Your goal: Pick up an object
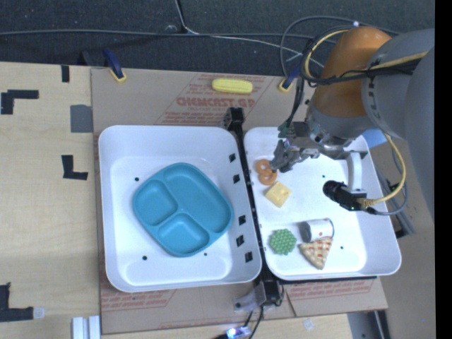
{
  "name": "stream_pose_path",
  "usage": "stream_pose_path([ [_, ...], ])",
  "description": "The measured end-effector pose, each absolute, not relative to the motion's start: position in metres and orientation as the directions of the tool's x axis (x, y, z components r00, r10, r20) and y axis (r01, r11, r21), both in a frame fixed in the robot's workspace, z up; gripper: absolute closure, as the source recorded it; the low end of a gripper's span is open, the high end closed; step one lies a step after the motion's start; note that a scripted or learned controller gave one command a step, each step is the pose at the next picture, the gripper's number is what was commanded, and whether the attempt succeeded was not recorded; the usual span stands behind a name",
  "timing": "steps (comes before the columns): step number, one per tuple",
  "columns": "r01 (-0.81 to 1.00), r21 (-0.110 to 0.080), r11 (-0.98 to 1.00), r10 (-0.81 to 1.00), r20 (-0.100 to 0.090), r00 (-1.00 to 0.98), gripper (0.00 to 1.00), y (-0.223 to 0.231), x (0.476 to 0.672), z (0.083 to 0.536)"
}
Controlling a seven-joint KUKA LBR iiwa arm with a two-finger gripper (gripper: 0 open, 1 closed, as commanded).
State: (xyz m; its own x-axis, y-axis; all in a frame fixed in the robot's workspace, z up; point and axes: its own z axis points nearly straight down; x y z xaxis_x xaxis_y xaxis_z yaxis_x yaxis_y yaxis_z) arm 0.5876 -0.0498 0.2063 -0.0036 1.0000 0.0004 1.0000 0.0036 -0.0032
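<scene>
A: What sits in the left bin (113, 189)?

B: A blue divided plate (182, 208) with three compartments, lying near the bin's middle and turned at a slant. It carries nothing.

A: And the right bin (381, 249)?

B: Several small things. An orange ring-shaped piece (265, 171) lies at about ten o'clock in the bin, close to the wall shared with the left bin. A yellow block (277, 193) lies just beside it at five o'clock. Toward six o'clock lie a green round piece (282, 241), a small white can (316, 229) on its side, and a pizza-slice toy (317, 251) touching the can's lower side.

A: Where is the gripper (282, 157)?

B: Low over the ring, at the ring's one o'clock. Its fingers are dark and bunched together; I cannot tell how far apart they stand, nor whether they have hold of anything.

A: Anything outside the bins?

B: A yellow corn-like piece (232, 85) on the surface at twelve o'clock.
</scene>
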Motion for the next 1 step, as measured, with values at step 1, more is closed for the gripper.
stream_pose_path([
  [1, 1.0, -0.003, 0.006, 1.0, 0.001, -0.006, 1.0, 0.0062, 0.5712, 0.2055],
])
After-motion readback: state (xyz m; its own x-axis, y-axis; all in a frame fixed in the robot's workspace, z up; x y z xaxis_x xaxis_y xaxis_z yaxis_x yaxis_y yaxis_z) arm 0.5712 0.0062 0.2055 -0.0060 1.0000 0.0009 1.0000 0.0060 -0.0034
